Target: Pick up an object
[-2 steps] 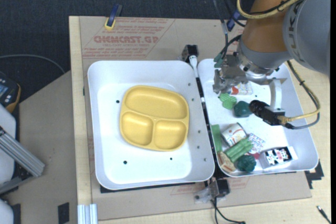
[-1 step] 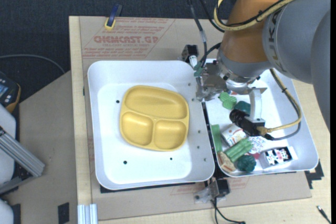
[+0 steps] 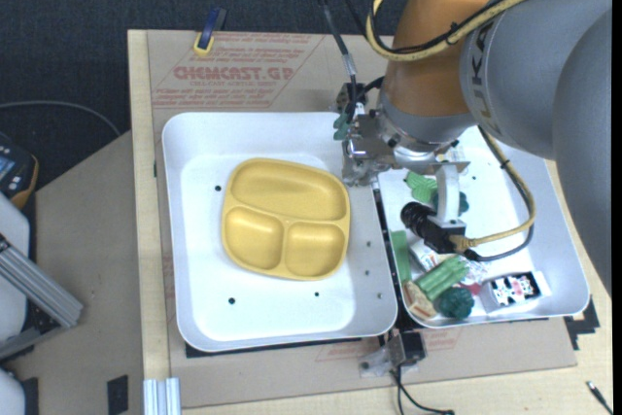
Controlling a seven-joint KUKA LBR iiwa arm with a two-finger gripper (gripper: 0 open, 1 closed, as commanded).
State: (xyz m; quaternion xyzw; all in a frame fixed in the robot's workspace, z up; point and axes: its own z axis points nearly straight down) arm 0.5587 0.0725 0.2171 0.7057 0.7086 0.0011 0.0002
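Cardboard [image 3: 238, 73] reads "CHEMCAST G.P"; claw [image 3: 362, 158] at white bin [image 3: 199, 258] rim, grip can't tell; yellow tray [image 3: 285, 217] inside.

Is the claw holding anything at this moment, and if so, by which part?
It cannot be told. The claw is low near the yellow tray's right rim, and the wrist above covers most of it.

Divided plate [image 3: 285, 217] in left bin [image 3: 199, 292], small items [image 3: 445, 284] (heaped together) in right bin [image 3: 546, 233]
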